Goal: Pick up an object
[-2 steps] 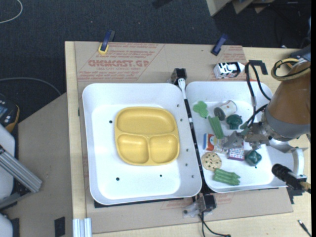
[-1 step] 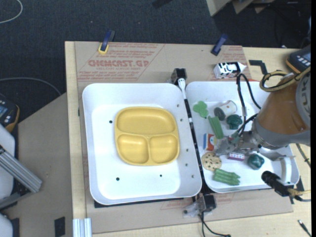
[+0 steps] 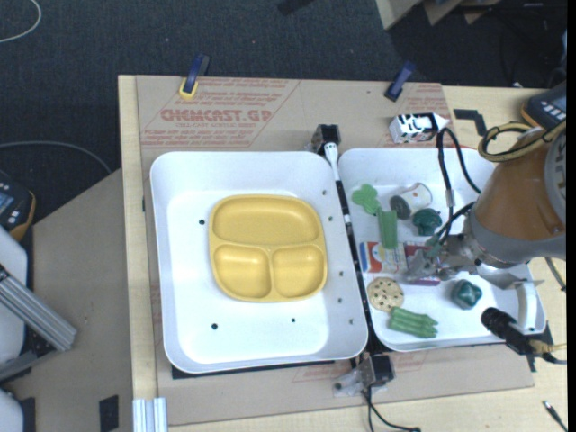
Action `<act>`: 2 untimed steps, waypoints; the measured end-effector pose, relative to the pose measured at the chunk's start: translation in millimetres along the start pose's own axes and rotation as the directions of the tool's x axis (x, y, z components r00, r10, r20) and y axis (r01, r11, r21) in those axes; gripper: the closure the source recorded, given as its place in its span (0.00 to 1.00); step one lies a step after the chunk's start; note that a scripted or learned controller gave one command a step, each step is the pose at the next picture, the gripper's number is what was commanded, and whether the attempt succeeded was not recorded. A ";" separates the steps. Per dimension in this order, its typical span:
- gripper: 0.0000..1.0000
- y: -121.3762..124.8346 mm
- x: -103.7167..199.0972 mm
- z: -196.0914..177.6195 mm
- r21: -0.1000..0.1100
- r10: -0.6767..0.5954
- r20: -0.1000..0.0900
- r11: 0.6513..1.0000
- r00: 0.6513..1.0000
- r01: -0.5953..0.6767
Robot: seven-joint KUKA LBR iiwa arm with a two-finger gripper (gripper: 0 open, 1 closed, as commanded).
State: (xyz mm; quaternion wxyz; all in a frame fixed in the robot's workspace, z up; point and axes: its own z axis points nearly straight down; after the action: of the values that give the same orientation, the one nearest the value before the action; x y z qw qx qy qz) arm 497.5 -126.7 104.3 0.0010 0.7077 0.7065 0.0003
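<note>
Arm low over right bin (image 3: 504,336), among toys.
Gripper (image 3: 430,266) just right of the cookie (image 3: 385,292); cannot tell its grip. Yellow tray (image 3: 267,246) well left.

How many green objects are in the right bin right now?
5: a green leafy toy at the top, a green stick, a dark green lump, a teal lump, a green bundle. The arm may hide more.

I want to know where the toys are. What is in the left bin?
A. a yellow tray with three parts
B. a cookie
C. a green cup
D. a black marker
A: the yellow tray lies alone in the middle of the left bin, divided into three compartments.
</note>
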 end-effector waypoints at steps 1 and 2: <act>1.00 -8.8 -0.9 -47.6 -0.002 -0.001 0.001 1.000 1.000 0.001; 1.00 -15.3 3.9 -105.5 -0.005 -0.003 0.001 1.000 1.000 0.003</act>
State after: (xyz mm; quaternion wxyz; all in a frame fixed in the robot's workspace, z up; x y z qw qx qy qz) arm 482.0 -122.6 209.7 0.0031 0.7066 0.7076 0.0015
